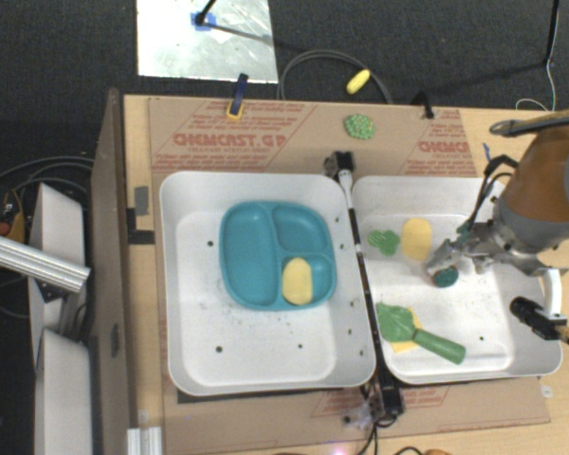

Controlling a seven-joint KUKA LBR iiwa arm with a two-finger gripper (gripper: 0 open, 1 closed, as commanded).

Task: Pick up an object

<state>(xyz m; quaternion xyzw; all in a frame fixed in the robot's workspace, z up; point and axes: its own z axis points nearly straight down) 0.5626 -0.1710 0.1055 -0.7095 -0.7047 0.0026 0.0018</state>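
Bins sit side by side on the bench, and the left bin (pixel 185 349) carries a teal divided plate (pixel 266 254) with a yellow oval piece (pixel 298 282) resting in its lower right compartment. Across the divider, the right bin (pixel 493 360) holds a small green leafy piece (pixel 384 243) with a pale yellow block (pixel 416 238) just beside it, and nearer the front wall a green scoop-like toy (pixel 419 335) whose long axis runs from upper left to lower right, over a scrap of yellow. Further right lies the likely target, a small dark teal round object (pixel 445 276), in the middle of this bin and just below the yellow block. The gripper (pixel 449 258) is low over it, reaching in from the right on the grey arm (pixel 541 207), its metal tips pointing left and downward so that the teal object sits directly at, and slightly below, them. Whether the tips are spread or closed cannot be made out at this slant, and nothing is clearly seen pinched between them. Being round, the object offers no preferred axis; the move looks to hinge on a short straight descent.
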